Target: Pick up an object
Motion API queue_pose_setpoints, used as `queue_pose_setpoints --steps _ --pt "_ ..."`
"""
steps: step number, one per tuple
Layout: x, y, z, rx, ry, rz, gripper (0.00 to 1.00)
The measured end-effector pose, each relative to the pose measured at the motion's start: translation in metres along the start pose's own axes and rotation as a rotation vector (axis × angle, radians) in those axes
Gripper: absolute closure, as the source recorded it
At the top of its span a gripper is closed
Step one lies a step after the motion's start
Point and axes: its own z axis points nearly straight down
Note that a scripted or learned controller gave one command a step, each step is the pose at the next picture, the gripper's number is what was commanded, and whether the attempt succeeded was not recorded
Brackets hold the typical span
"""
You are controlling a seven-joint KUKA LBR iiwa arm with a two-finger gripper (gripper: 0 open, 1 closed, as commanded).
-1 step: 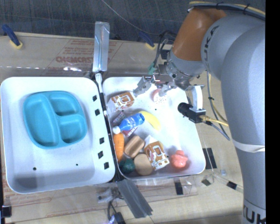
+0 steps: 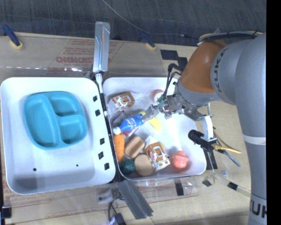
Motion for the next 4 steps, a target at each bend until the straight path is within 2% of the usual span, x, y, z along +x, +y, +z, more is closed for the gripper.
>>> queue_pose_setpoints --steps 1,2,3,4 --pt "-0.02 0.005 0.053 -0.005 -0.001 -0.068 0.0" --pt "-0.021 0.005 0.043 -0.004 -0.001 -0.073 1.0" --pt "-0.021 0.005 0.043 -0.004 -0.001 -0.073 0.0" --pt "-0.02 0.006 0.033 -0.004 -0.001 -0.078 1.0"
